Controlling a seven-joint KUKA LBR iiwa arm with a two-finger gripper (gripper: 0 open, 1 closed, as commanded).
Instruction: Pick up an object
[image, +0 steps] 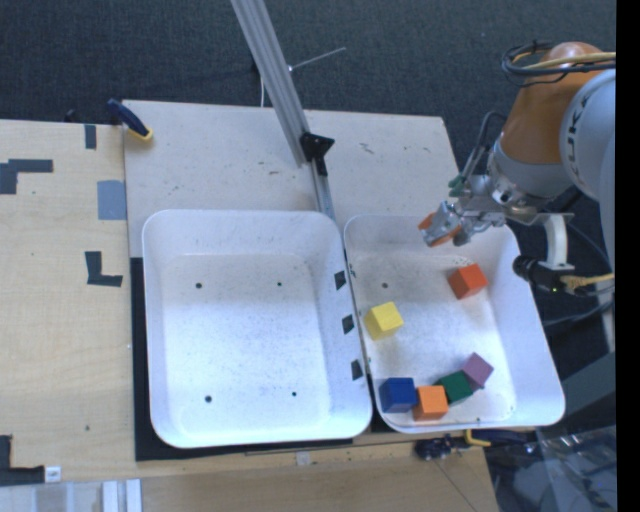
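The gripper (447, 228) hovers over the right bin (530, 330); whether it is wide or narrow, I cannot tell. The red-orange block (466, 281) lies alone at its five o'clock, easiest to reach.

The grey arm (560, 110), orange-banded above the wrist, reaches in from the right and bends down, its gripper (442, 232) hanging over the right bin's (540, 385) far edge.
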